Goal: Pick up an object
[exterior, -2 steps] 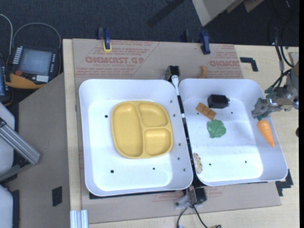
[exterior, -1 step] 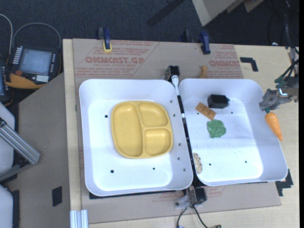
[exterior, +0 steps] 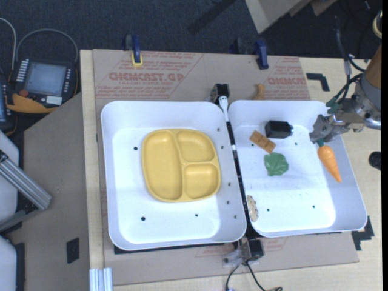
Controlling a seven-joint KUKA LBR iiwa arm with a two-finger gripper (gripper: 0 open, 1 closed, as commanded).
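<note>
Hand (exterior: pixel 321 133) of the arm sits over the right bin's (exterior: pixel 303 220) far right rim, just above the carrot's top end; whether its fingers are spread or closed cannot be told, and nothing is seen between them; the carrot (exterior: pixel 329 162) lies slantwise by the right wall; a green leafy piece (exterior: pixel 276 164) lies mid-bin, a brown cracker (exterior: pixel 262 141) and a black block (exterior: pixel 278 128) beyond it; a small speckled piece (exterior: pixel 251 208) rests by the left wall; the left bin (exterior: pixel 121 217) holds a yellow divided plate (exterior: pixel 180 163); both bins sit on the desk (exterior: pixel 182 71).
</note>
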